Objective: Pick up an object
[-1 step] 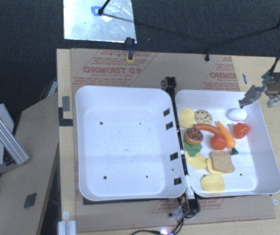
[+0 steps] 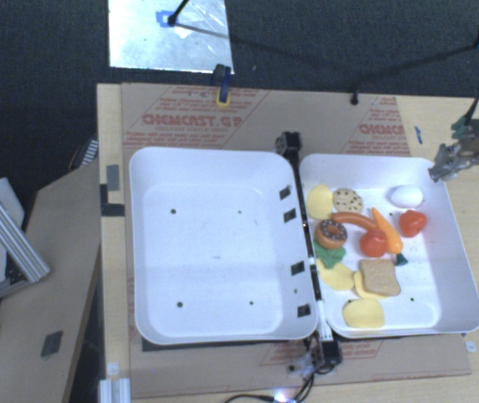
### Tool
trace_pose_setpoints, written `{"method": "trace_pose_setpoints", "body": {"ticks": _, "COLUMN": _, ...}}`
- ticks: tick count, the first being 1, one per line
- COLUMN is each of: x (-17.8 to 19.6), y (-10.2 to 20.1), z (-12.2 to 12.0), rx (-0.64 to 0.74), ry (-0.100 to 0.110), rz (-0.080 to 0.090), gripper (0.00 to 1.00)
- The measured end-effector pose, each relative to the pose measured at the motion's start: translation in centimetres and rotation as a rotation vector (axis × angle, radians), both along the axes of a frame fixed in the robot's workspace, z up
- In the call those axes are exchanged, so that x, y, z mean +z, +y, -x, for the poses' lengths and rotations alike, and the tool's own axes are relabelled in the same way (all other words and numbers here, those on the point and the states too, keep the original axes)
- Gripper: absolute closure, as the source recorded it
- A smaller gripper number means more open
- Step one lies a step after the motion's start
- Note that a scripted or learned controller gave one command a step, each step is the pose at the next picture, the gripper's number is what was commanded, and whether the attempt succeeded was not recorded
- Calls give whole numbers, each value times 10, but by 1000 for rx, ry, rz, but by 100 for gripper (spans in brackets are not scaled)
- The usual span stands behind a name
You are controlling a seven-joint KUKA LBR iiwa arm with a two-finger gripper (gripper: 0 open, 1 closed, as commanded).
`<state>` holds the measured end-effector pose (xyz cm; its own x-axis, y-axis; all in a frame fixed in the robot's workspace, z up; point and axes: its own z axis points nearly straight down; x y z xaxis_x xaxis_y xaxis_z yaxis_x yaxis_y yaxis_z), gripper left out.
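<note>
Gripper (image 2: 442, 168) hangs at the far right corner of the right bin (image 2: 457, 263), over its rim and apart from every item; whether it is apart or together cannot be told from here. It likely sits there poised for a pick. That bin holds toy food bunched toward its left and middle: an egg (image 2: 405, 196), a tomato (image 2: 413, 222), a carrot (image 2: 387, 229), a donut (image 2: 332, 232), a cookie (image 2: 348, 200) and bread (image 2: 379, 277). Beside it, the left bin (image 2: 151, 309) shows bare white floor.
</note>
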<state>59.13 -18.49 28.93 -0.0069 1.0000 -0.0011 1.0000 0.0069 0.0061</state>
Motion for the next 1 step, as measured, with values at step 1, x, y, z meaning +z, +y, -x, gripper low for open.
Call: {"method": "trace_pose_setpoints", "body": {"ticks": 1, "x": 215, "y": 71, "z": -16, "rx": 4, "ry": -16, "rz": 2, "gripper": 100}}
